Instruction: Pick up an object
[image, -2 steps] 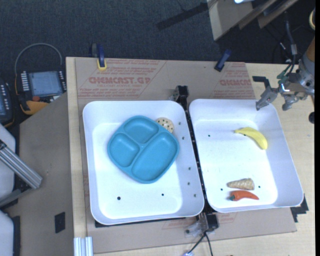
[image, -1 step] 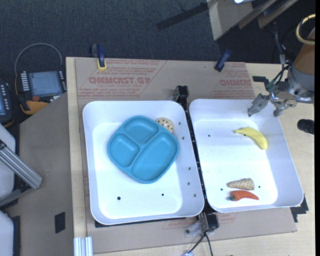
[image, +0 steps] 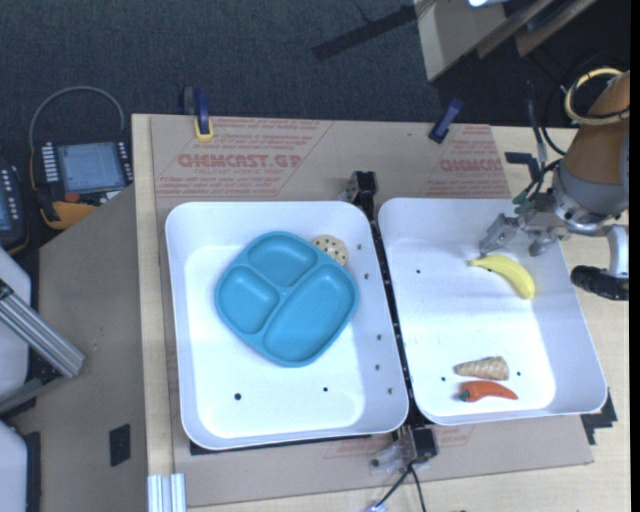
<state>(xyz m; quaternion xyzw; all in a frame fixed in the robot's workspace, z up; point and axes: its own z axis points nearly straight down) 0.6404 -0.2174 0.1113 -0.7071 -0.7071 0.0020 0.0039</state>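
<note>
- The gripper (image: 520, 232) hangs over the far part of the right bin (image: 440, 400), its fingers spread and nothing between them.
- A banana (image: 508, 273) lies just below the fingertips, in the same bin.
- Farther toward the near rim lie a tan root-shaped piece (image: 482, 368) and a red pepper (image: 487, 392), side by side.
- Well to the gripper's left, the left bin (image: 200, 330) holds a blue divided plate (image: 287, 298) with a cookie (image: 330, 247) at its far edge.
</note>
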